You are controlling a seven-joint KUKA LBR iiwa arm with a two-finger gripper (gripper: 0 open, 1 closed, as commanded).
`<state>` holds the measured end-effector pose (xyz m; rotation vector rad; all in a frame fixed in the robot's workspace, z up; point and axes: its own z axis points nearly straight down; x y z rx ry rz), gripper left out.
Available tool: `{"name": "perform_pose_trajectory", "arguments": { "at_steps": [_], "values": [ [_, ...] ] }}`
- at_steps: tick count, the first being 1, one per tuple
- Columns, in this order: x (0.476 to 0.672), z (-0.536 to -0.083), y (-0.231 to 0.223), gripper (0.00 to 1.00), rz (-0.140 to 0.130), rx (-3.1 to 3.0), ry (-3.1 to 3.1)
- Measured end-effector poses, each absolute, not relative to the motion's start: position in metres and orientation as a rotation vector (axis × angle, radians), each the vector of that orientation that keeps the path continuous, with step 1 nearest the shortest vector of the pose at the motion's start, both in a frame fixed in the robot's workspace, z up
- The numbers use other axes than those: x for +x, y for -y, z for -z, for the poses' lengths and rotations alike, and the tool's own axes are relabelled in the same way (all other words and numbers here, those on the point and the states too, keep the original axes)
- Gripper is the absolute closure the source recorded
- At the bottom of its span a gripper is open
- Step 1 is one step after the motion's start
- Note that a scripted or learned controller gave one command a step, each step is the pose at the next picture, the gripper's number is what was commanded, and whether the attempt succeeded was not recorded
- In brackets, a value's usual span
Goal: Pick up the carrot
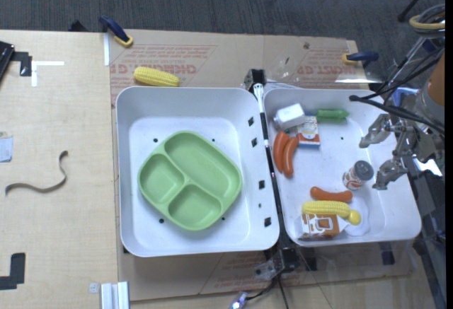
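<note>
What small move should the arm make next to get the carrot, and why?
Probably move the claw left across the right bin until it is above the carrot, before going down. The claw hangs near the bin's right side, with nothing between its fingers, while the carrot lies near the left wall, beside a small box. A bottle stands near the claw, so pass above it.

Hot dogs (284, 153) beside crowded box (307, 132)

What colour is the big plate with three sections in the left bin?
The plate is light green, seen clearly in the camera view.
</note>
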<state>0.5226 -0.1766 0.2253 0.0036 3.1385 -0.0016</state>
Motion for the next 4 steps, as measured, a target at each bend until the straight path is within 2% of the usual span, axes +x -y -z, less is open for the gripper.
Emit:
{"name": "perform_pose_trajectory", "arguments": {
  "at_steps": [1, 2, 3, 4],
  "values": [
    [0.522, -0.112, 0.126, 0.0, 0.001, -0.193, -3.133],
    [0.502, -0.11, 0.112, 0.0, 0.042, -0.065, -3.074],
    [0.502, -0.106, 0.102, 0.0, 0.018, 0.433, -3.058],
    [0.55, -0.092, 0.095, 0.0, 0.002, 0.746, -3.048]
  ]
}}
